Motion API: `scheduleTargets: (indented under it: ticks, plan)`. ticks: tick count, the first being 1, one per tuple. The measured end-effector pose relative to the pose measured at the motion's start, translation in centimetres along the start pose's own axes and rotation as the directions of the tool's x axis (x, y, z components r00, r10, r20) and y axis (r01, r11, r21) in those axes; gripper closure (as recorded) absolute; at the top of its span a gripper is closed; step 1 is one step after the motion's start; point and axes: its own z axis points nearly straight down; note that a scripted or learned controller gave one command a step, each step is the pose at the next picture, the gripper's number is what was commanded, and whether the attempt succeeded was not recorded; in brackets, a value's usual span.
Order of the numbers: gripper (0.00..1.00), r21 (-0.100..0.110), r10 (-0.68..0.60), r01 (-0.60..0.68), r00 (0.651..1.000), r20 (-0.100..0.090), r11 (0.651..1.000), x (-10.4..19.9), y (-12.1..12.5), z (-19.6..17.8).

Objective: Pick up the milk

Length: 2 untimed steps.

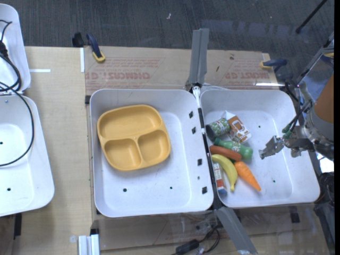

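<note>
The milk (237,128) is a small white carton with orange print, lying tilted in the upper left part of the right bin (276,193). It rests against a green can (219,126) on its left. My gripper (269,147) hangs low over the right bin's middle, to the right of the carton and a little lower in the view. It is open, with nothing between its fingers. A gap of bare bin floor separates it from the milk.
Below the milk lie a green bottle (235,146), a sausage (225,153), a banana (228,168), a carrot (247,176) and a thin tube (217,177) by the divider. The left bin (143,201) holds a yellow divided plate (134,136).
</note>
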Motion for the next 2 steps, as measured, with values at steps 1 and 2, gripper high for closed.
scheduleTargets:
  ticks: [1,2]
  plan:
    - [0.00,0.000,0.017,-0.017,1.000,0.000,1.000,5.1,5.6,-1.2]
    - [0.00,0.001,0.145,-0.145,0.989,0.000,0.989,2.4,1.6,-2.3]
